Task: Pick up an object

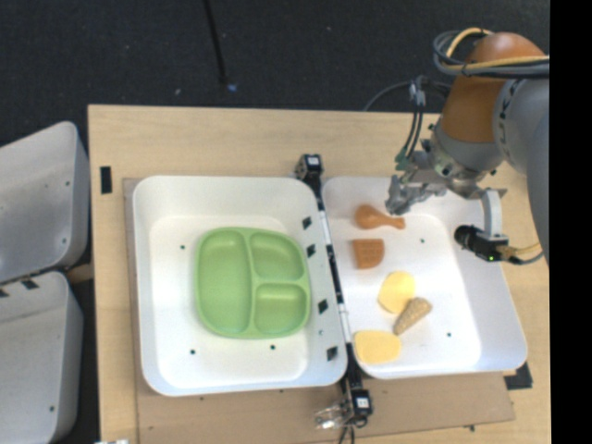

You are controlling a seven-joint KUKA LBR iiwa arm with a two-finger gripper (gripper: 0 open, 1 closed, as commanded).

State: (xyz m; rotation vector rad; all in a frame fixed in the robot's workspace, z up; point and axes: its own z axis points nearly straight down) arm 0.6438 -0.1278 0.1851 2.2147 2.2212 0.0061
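Drumstick-shaped food (377, 217) in right bin (481, 340), claw (400, 202) at it, opening unclear; wooden bench (231, 141), dark floor.

Tool (401, 202) over right bin (481, 336), beside drumstick-shaped piece (377, 217), green tray (252, 281) left

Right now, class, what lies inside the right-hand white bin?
Five food pieces in the right bin: a drumstick by the gripper, a brown chunk, two yellow pieces, a tan cone. Floor beneath them is covered.
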